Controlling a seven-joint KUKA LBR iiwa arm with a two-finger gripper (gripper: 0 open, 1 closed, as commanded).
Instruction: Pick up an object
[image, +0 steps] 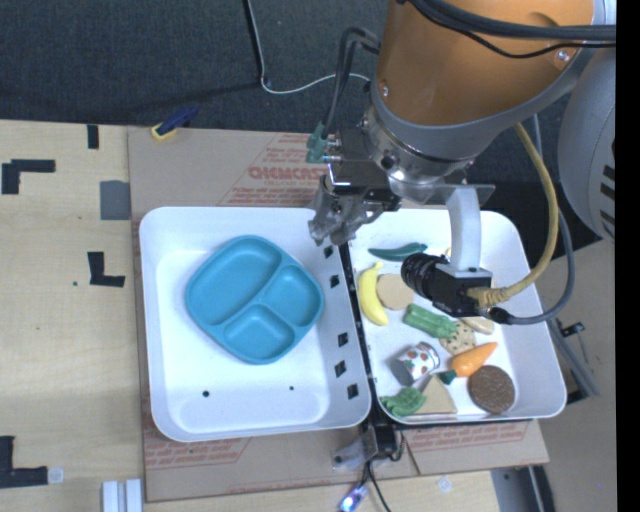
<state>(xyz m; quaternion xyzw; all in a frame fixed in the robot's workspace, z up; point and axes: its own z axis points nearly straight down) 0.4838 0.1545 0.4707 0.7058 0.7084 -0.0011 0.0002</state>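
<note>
My gripper (335, 222) hangs over the back end of the wall between the two bins, above the far corner of the right bin (530, 265). Nothing shows in it. Toy food lies in the right bin: a yellow banana (372, 296) just right of the divider, a dark green pepper (397, 250) behind it, a green cucumber (430, 322), an orange carrot (472, 357), a brown round cookie (492, 388), a grey and white piece (415, 362) and a green leafy piece (403, 403). The banana lies below and slightly right of the gripper.
A blue divided plate (255, 298) lies in the left bin (165, 330). A black camera unit (440, 282) on a white bracket hangs over the right bin and hides part of it. The arm's orange and grey body (470, 70) covers the back right.
</note>
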